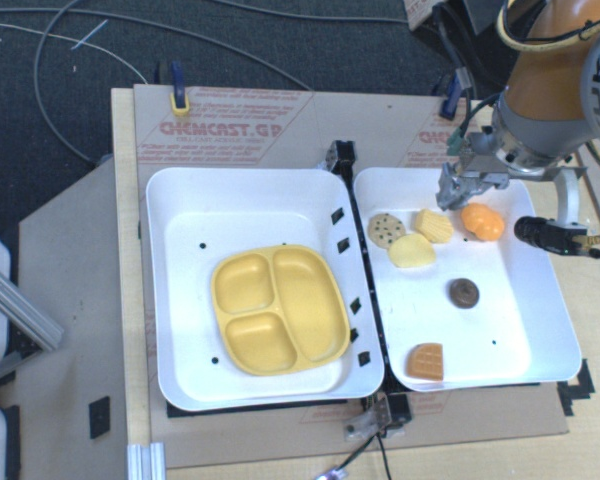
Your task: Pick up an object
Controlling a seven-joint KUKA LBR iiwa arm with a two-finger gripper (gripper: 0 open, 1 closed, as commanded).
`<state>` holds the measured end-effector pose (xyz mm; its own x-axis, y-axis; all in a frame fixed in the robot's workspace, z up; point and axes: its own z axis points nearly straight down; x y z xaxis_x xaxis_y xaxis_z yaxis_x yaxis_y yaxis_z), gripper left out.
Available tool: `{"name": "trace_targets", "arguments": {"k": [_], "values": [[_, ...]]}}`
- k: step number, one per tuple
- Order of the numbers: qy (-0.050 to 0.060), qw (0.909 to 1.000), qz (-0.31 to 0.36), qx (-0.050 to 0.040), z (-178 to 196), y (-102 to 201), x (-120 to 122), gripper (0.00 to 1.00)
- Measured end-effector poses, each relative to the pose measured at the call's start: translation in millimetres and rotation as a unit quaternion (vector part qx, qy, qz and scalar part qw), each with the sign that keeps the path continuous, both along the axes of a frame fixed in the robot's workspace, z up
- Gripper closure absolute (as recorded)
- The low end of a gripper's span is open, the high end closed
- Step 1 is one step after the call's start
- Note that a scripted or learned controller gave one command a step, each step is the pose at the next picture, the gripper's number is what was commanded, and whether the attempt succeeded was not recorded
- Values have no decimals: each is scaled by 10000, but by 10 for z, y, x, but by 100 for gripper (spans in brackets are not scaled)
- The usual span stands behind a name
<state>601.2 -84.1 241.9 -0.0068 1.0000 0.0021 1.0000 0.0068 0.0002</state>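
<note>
Well, here is what I have on my screen, biggest things first.

Floor: dark carpet around the bench [270, 118], with loose cables [40, 58] looping at upper left.
Bench top: I see a brown board with red lettering, a blue clamp [179, 90] at its far left corner and another by the arm.
Left bin [170, 268]: white, shallow, walls on all sides; it holds a yellow divided tray [278, 308] sitting near the middle, with open floor along the far wall.
Right bin [540, 328]: white, shares a black hinged divider [358, 258] with the left bin; the near right part of its floor is bare, so I have room there.
Arm [560, 58]: grey with orange band, it hangs over the far right corner of the right bin.
Gripper [458, 196]: low over the far end of the right bin, between the yellow block [435, 226] and the orange ball [483, 221]; I cannot tell whether its jaws are spread or pressed together, and I see nothing between them.
Pale yellow lump [412, 252]: just in front of the yellow block, touching it.
Cookie [384, 230]: close to the divider wall, beside the lump.
Orange-brown wedge [426, 362]: near the front wall, well apart from the rest.
Brown round piece [464, 292]: mid-floor, alone.
</note>
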Motion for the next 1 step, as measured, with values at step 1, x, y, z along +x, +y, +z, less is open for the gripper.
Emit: {"name": "trace_targets", "arguments": {"k": [1], "values": [[-8, 10000, 1, 3, 73, 571, 33, 100]]}}
